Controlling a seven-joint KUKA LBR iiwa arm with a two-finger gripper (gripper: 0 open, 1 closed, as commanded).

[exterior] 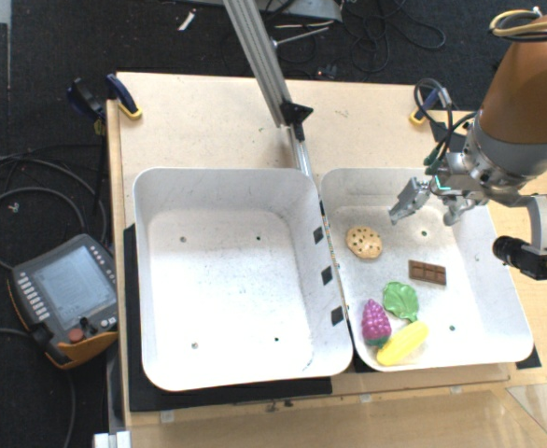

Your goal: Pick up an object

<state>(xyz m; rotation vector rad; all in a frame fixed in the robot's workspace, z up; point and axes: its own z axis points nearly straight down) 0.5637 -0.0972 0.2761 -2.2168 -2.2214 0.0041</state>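
Gripper [430, 203] sits over the back part of the right bin [497, 278], coming in from the right. Fingers are spread apart, nothing between them. One finger [406, 201] points left and down toward the bin floor, the other [455, 212] sits closer to the wrist. Can't tell whether the tips touch the bin floor or hang just above it.

Arm [525, 101]: orange band visible at upper right, grey wrist below it, cables looping off the wrist.

Objects, all in the right bin:
- cookie [364, 243], round with dark chips, left of centre, near the divider side. Closest item to the gripper, but apart from it, below and left of the left finger.
- chocolate bar [427, 272], small brown rectangle, lying flat mid-bin, below the gripper, well clear.
- green leaf piece [401, 300], just below and left of the chocolate bar.
- purple grapes [376, 322], touching or just beside the leaf piece on its left.
- yellow corn-like piece [403, 343], at the front edge, lying at a slant, touching the grapes and the leaf cluster.

Left bin [161, 250] sits just beside the right one, rims overlapping at the middle.

Both bins rest on the light wooden surface [208, 119]. A metal strut [259, 54] runs diagonally across the back of it. Teach pendant [63, 297] lies on the floor off the left side.
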